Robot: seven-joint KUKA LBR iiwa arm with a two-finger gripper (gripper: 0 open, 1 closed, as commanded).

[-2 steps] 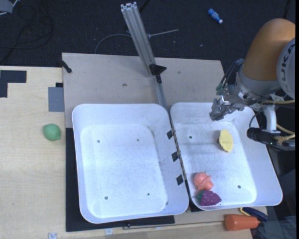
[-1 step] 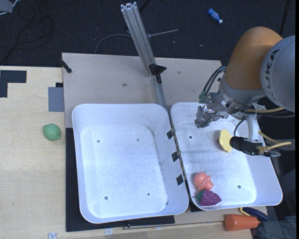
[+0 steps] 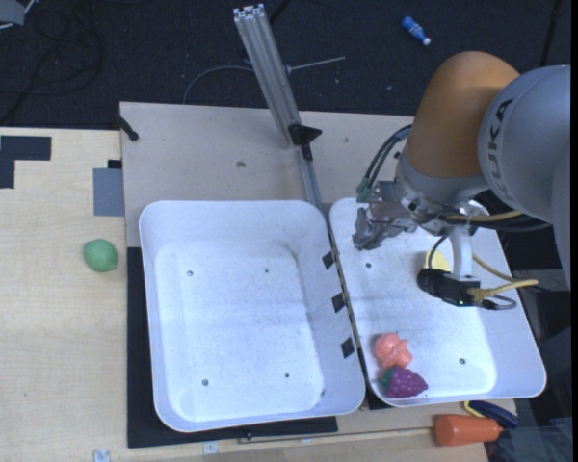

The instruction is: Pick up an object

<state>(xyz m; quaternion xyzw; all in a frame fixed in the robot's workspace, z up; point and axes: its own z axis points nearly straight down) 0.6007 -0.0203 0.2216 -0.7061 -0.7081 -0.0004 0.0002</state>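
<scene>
Where the wooden desk [image 3: 39, 287] begins at the far left, a small green ball [image 3: 101, 255] is seen lying alone, well apart from the bins. Next to it, further right, the left bin [image 3: 154, 229] is placed on a dark mat; its white floor is marked only by a few small dots. A grey metal rail [image 3: 275, 75] is leaned from the top of the view down toward the place where the two bins meet. Three small black clips [image 3: 338, 301] are fixed along this shared edge. The right bin [image 3: 520, 373] is set just beside the left one. Near its front corner, close to the dividing edge, a pink-orange toy [image 3: 393, 349] and a purple grape-like toy [image 3: 406, 384] are found touching each other. The claw [image 3: 368, 233] is held low over the rear part of the right bin, well apart from these two toys, and nothing is seen between its tips; whether it is spread or pressed together cannot be told. A black cable loop [image 3: 453, 287] is hung below the wrist. In front of the right bin, an orange object [image 3: 467, 429] is laid on the desk.
</scene>
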